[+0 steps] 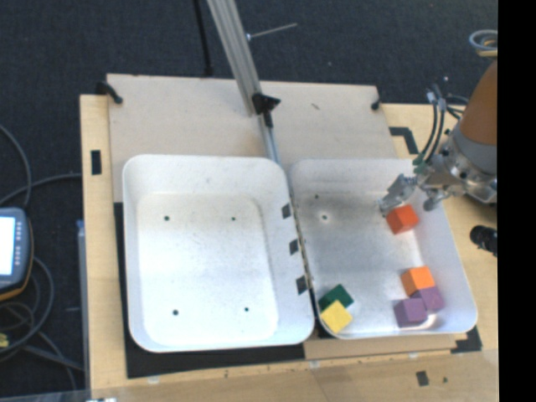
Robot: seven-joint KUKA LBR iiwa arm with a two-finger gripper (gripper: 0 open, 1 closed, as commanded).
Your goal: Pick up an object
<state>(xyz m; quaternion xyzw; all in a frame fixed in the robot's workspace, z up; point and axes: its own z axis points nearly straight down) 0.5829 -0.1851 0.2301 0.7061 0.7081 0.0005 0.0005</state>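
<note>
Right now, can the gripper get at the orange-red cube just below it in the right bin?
Probably yes. The gripper hangs right above the orange-red cube, which sits apart from the other blocks, on open floor of the right white bin.
</note>
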